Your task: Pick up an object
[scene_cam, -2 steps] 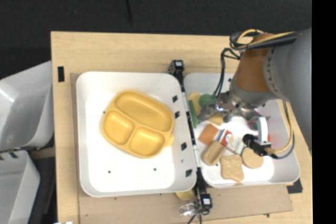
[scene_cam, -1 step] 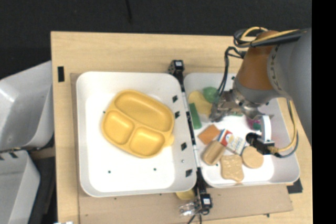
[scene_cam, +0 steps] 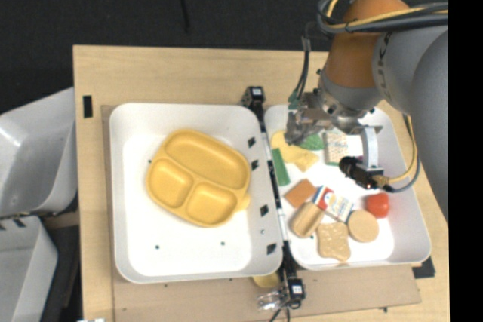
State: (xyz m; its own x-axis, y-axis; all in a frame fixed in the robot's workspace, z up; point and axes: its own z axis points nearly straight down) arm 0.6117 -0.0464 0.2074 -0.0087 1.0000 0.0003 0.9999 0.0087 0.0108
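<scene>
Pale wood surface [scene_cam: 173, 75] bears two white bins against dark surroundings. Reaching from the right, the arm [scene_cam: 362, 49] sets its jaws low over the right bin's [scene_cam: 411, 237] food pieces [scene_cam: 332, 219]; their spread is hidden.

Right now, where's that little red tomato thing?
The tomato lies in the right bin, toward its right side, just above a round tan cracker.

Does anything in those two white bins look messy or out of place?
The yellow divided tray lies askew, alone in the left bin. The toy foods crowd the right bin, and a green piece lies against the dividing edge.
</scene>
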